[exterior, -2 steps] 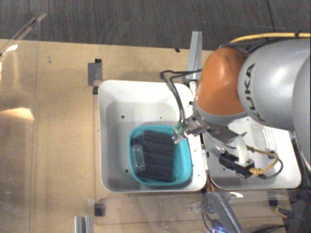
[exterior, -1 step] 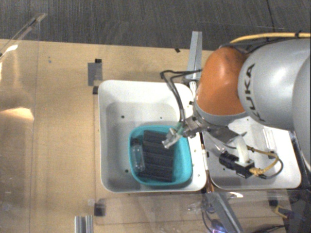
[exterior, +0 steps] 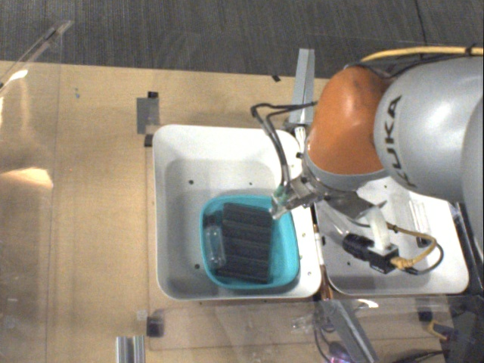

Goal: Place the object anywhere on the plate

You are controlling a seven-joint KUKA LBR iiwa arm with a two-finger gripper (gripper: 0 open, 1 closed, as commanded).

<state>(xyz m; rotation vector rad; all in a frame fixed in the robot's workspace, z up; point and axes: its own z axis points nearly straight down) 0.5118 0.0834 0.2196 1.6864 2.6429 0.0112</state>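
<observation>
Arm [exterior: 401, 119] over bins | jaws [exterior: 278, 201]: state unclear, seemingly touching dark object [exterior: 246, 242] | plate [exterior: 286, 263]

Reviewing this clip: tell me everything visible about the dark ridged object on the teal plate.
The dark ridged object is a charcoal-black, roughly rectangular block with parallel grooves across its top, matte like foam or rubber. It lies flat, slightly skewed, on the teal plate in the left bin, covering most of the plate's middle. A clear, glassy piece lies along its left edge; whether they are joined is unclear. The gripper sits at its upper right corner; contact cannot be judged.
</observation>
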